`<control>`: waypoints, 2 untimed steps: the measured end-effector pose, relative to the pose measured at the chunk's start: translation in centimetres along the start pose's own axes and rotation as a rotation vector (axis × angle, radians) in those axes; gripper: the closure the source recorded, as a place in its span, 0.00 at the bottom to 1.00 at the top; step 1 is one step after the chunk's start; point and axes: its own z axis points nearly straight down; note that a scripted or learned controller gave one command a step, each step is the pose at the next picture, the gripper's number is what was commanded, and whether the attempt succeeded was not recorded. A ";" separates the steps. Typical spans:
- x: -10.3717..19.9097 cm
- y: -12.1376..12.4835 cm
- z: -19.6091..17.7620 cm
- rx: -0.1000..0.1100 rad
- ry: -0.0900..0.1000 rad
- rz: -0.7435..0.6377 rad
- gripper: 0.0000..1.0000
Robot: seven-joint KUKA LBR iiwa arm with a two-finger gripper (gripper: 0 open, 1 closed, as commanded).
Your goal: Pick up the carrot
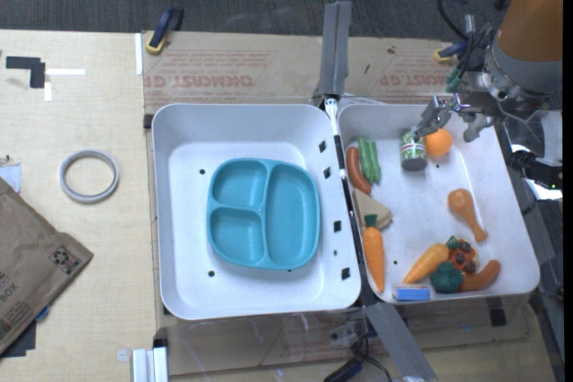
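Bench [81, 103]: tan top, brown cardboard sheet under both bins.
Left bin [179, 282]: white, shallow, holds a teal three-compartment plate [265, 214] at its centre.
Right bin [510, 219]: white, touching the left bin along its left wall; toy food scattered inside.
Arm [535, 22]: orange band at the far right corner, above the right bin's far edge.
Gripper [445, 115]: over the far part of the right bin, beside a small orange ball [438, 143] and a grey can [413, 151]; cannot tell whether it is parted or closed.
Carrot [373, 258]: lies along the right bin's left wall, near end, pointing toward the near edge; well apart from the gripper.
Second carrot [426, 262]: near right, tilted, touching a green and red toy cluster [452, 267].
Drumstick [467, 211]: right of centre.
Tape ring [89, 175]: on the bench, left of the left bin.
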 end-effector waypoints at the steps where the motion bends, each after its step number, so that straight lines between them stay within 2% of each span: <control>1: -2.0 5.3 2.4 -0.003 -0.001 -0.090 0.00; 2: -7.7 6.0 0.9 -0.005 -0.002 -0.184 0.00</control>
